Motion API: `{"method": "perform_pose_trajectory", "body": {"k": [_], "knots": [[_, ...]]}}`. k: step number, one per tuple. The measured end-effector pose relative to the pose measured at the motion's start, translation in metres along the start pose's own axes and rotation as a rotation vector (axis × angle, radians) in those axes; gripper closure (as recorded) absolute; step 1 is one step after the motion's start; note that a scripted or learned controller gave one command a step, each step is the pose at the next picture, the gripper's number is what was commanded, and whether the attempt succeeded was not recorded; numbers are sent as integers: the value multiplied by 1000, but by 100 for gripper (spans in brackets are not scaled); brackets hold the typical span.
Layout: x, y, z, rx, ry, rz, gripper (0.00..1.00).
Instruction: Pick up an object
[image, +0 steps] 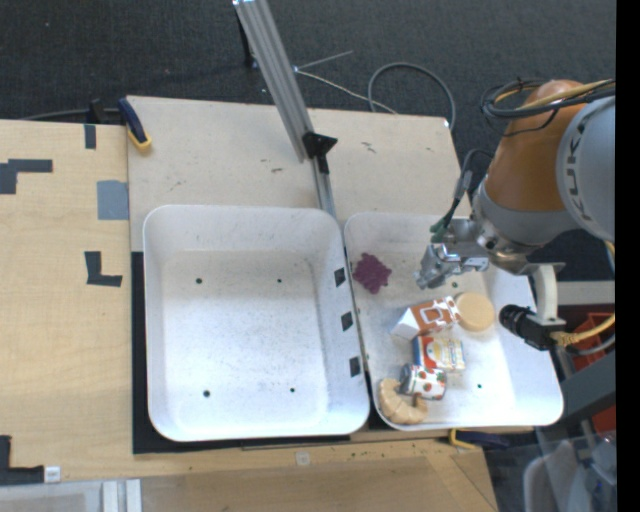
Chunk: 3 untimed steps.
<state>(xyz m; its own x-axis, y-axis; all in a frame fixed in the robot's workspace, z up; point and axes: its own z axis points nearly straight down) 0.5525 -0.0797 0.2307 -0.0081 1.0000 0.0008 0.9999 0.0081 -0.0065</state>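
Observation:
My gripper (437, 272) hangs over the right bin (530, 395), near its upper middle. Just below it lie a white and orange carton (432, 316) and a tan round disc (476, 312). A purple lump (372, 272) rests to the gripper's left. Lower down sit a second orange and white carton (438, 355), a small blue and red item (418, 382) and a tan pastry-like piece (400, 403). Nothing shows between the gripper's tips.
The left bin (170, 300) sits beside the right one, with a raised divider edge (345, 300) between them. A metal pole (285, 85) slants in from the top. Cables (400, 85) lie behind the bins. A black knob (520, 322) sticks out at the right.

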Motion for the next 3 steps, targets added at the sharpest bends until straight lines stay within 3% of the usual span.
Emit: {"method": "perform_pose_trajectory", "body": {"k": [1,3], "knots": [[50,17,15,0,-1,1,100],[145,46,5,-2,-1,0,100]]}}
